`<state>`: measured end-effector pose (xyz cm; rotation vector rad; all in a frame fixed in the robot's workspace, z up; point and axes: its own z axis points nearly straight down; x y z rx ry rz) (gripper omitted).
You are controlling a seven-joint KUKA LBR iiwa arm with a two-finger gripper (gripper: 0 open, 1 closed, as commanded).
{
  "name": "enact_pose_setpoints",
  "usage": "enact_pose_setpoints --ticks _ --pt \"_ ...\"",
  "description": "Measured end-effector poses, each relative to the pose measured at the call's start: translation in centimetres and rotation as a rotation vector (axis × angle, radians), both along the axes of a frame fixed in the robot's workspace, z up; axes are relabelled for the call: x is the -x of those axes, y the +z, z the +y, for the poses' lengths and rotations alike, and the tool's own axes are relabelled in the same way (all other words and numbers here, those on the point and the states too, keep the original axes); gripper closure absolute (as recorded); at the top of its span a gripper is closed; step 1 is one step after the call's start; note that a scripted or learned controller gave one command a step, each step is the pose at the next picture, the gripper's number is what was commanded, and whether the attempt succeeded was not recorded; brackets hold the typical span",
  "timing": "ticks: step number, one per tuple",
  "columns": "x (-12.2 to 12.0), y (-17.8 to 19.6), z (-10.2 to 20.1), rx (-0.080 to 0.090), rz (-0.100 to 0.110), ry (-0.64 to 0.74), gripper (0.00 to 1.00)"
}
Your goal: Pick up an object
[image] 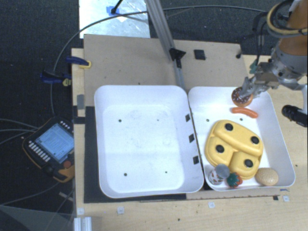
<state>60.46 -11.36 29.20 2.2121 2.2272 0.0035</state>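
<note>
— Camera view from above: where has the arm got to?

— It comes in from the right, and the gripper (246,91) is low over the far corner of the right bin (278,129), right at a small round brown object (240,98) with a dark centre. The fingers look closed down around that piece, though from up here I can't tell for sure that they have it pinched.

— And the rest of that bin?

— Just in front of the brown piece lies a little orange sausage-shaped thing (245,112). Nearer us sits a big yellow moulded toy (234,148) with four dark spots. Along the near wall there's a small grey-and-white item (219,173), a green and red ball-like bit (234,179) touching the yellow toy, and a tan, stone-like lump (266,176) in the near right corner.

— The other bin?

— The left bin (103,143) is plain white, beside the right one, their inner walls touching.
</note>
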Motion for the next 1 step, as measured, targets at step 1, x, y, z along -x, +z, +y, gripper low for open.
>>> enact_pose_setpoints --ticks 1 --pt "0.43 -0.62 4.31 0.000 0.002 0.002 1.00"
